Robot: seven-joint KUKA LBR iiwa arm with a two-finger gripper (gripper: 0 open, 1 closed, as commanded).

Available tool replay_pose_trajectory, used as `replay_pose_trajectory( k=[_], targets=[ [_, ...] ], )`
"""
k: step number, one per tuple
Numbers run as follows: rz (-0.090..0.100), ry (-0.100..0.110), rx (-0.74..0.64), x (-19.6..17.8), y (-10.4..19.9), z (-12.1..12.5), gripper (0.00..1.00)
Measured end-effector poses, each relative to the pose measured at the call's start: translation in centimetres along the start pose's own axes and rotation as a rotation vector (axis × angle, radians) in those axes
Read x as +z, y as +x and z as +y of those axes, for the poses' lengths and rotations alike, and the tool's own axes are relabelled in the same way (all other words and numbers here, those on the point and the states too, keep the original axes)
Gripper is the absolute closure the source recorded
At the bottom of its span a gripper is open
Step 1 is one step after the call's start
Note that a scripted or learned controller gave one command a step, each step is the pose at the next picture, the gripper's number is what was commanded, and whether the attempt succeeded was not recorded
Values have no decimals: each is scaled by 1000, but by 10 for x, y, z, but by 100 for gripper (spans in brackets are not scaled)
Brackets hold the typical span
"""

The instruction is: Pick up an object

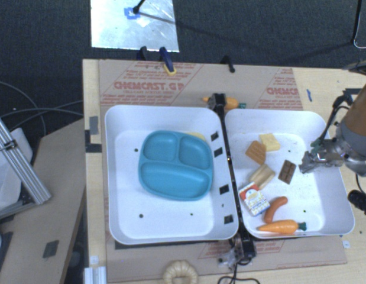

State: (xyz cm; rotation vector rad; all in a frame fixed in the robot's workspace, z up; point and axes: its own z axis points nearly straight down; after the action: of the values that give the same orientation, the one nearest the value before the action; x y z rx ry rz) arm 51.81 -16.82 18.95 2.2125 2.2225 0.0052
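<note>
Brown chocolate bar (287,171) lies flat in the right bin (330,215), just left of the gripper (308,162), untouched. Whether the fingers are apart or together cannot be told. Nearby lie a carrot (281,226) and sausage (275,208). Left bin (120,218) holds a blue tray (174,164).

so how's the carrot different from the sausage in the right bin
The carrot is orange with a green tip at its right end; the sausage is reddish-brown all over. The carrot is longer and lies nearly level along the bin's near edge; the sausage is shorter and lies on a diagonal. Both are long, thin toy foods lying close together in the right bin.
</note>
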Motion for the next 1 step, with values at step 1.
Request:
replay_pose_trajectory(
  k=[1],
  targets=[
    [0,0,0,-37,0,2,100]
  ],
)
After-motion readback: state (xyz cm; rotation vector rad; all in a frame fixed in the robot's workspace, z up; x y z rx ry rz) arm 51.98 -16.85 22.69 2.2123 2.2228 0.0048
